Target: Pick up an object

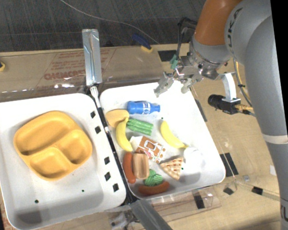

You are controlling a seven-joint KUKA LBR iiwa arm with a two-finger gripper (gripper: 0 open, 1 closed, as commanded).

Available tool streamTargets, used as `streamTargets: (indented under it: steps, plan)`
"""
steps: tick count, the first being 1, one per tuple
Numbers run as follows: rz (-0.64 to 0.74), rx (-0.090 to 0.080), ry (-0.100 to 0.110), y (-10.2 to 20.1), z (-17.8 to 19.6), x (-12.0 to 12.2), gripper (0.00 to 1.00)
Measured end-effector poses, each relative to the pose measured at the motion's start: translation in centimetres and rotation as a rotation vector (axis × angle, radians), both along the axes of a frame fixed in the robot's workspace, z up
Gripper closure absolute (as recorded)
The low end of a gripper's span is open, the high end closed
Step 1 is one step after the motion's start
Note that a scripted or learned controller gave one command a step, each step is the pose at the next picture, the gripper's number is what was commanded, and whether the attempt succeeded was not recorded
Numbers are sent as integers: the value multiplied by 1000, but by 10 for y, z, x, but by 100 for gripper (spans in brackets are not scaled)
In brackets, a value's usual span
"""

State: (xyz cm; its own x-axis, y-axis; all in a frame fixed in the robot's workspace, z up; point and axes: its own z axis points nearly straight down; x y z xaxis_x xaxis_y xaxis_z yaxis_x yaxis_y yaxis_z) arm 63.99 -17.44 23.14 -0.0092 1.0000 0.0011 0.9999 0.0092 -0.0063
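- Clearly the easiest target is the blue bottle (143,107), lying on its side at the far end of the toy pile in the right-hand bin (199,131), with bare white floor beyond it.
- Just nearer than the blue bottle lie a green bean pod (139,125) and a tan bun piece (115,117); further toward the near wall come two bananas (171,135), a hot dog (139,165) and a pizza slice (172,168), packed closely.
- Past the blue bottle, above the bin's far right corner, hangs the gripper (174,83), its two fingers spread apart with nothing between them.
- To grasp well, I would bring the gripper over the blue bottle's middle, turn the fingers across its short width, and descend straight so one finger lands in the bare floor and the other in the narrow gap before the green bean pod.
- The likely fault is clipping that pod or rolling the bottle away.
- Well left of the blue bottle, the yellow tray (53,144) in the other bin is irrelevant.
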Motion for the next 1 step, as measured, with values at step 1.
streamTargets:
  steps: [1]
  plan:
    - [-294, -1, -10, 9, -136, -48, 0]
